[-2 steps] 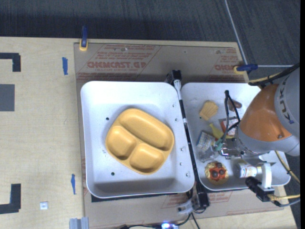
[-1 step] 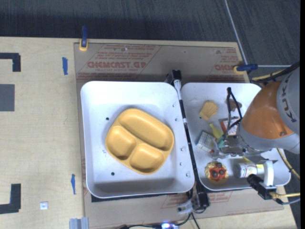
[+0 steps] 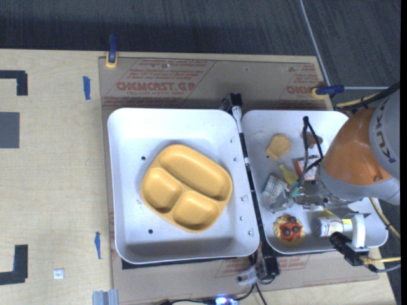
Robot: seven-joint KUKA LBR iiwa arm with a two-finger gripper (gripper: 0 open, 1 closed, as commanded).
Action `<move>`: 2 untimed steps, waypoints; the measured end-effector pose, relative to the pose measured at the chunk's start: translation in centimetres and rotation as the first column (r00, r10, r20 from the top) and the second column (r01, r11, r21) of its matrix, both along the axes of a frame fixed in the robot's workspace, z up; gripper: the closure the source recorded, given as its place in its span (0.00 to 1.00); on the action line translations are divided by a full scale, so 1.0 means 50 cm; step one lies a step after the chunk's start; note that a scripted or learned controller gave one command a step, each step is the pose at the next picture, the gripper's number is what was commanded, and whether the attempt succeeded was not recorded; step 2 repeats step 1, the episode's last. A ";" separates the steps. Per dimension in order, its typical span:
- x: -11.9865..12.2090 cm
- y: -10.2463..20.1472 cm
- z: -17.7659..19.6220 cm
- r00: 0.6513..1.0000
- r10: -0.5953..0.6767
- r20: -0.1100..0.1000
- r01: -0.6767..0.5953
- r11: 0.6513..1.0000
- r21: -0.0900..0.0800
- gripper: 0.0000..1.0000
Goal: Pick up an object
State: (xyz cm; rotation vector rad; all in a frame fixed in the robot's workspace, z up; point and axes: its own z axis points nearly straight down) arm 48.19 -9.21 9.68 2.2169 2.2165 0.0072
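The right bin (image 3: 257, 138) holds several small objects. A pale yellow ridged piece (image 3: 278, 146) lies at its back. A crumpled clear wrapper (image 3: 273, 189) sits in the middle left, and a thin yellow-green stick (image 3: 288, 174) lies beside it. Near the front edge are a round orange and dark toy (image 3: 288, 227) and a white bottle with a yellow label (image 3: 341, 225). My gripper (image 3: 304, 194) reaches down into the bin's middle, just right of the wrapper and above the round toy. The wrist hides what lies under it.
The left bin (image 3: 124, 170) holds a large yellow divided plate (image 3: 184, 187). The arm's orange band (image 3: 353, 151) covers the right bin's right half. Black cables (image 3: 310, 138) hang by the wrist. A black clamp (image 3: 234, 100) sits between the bins.
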 end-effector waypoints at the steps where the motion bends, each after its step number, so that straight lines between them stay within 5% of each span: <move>1: 0.003 0.000 0.020 1.000 0.001 0.004 -0.001 1.000 -0.001 1.00; 2: 0.003 0.000 0.020 1.000 0.001 0.004 -0.001 1.000 -0.001 1.00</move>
